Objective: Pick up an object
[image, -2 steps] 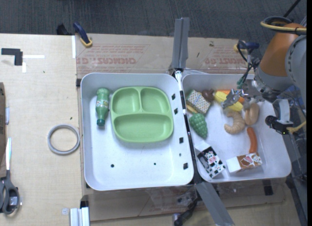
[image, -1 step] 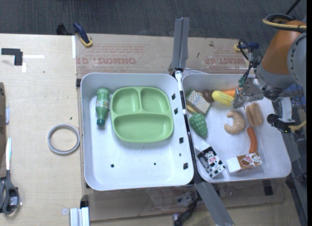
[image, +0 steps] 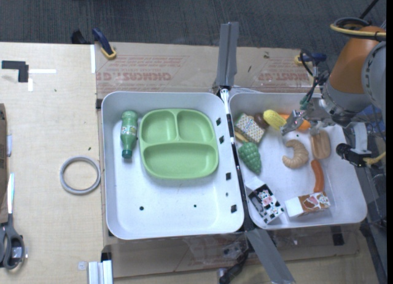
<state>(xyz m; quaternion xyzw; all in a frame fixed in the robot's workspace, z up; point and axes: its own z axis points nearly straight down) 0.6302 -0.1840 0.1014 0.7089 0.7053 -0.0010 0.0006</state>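
Note:
The right bin (image: 350, 212) holds several toy foods: a yellow piece (image: 274, 118), a small orange piece (image: 304, 126), a sandwich square (image: 249, 128), green grapes (image: 250, 157), a croissant (image: 296, 153), a tan bun (image: 320, 145), an orange sausage (image: 317, 176), a cow-print carton (image: 264, 203) and a red-and-white box (image: 311, 204). My gripper (image: 295, 119) hangs low at the back of this bin, just right of the yellow piece and beside the orange piece. Nothing is visibly held in it.
The left bin (image: 123, 215) carries a green divided plate (image: 179, 143) and a green bottle (image: 128, 133). On the bench to the left lie a tape ring (image: 80, 175) and scissors (image: 11, 247). A metal bar (image: 227, 56) rises between the bins at the back.

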